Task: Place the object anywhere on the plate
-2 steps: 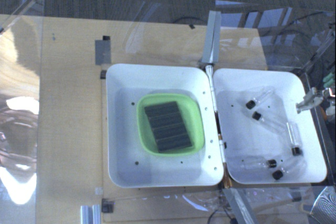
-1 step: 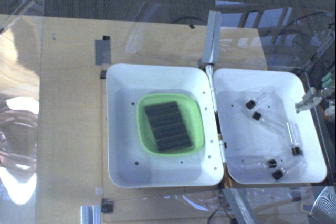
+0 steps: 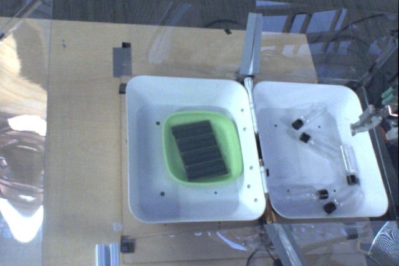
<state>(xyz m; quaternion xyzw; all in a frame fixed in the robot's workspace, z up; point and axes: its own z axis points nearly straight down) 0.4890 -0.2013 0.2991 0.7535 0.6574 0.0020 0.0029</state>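
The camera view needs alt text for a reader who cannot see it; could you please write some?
Seen from above, two white bins sit side by side: the left bin holds a green plate carrying a dark ribbed block, and the right bin holds several clear tubes with black caps. The tool sits at the right bin's far edge.

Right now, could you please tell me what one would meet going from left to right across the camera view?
Bare wooden bench → left white bin → green plate with a dark ridged block on it → right white bin holding clear tubes with black caps → claw at the far right edge.
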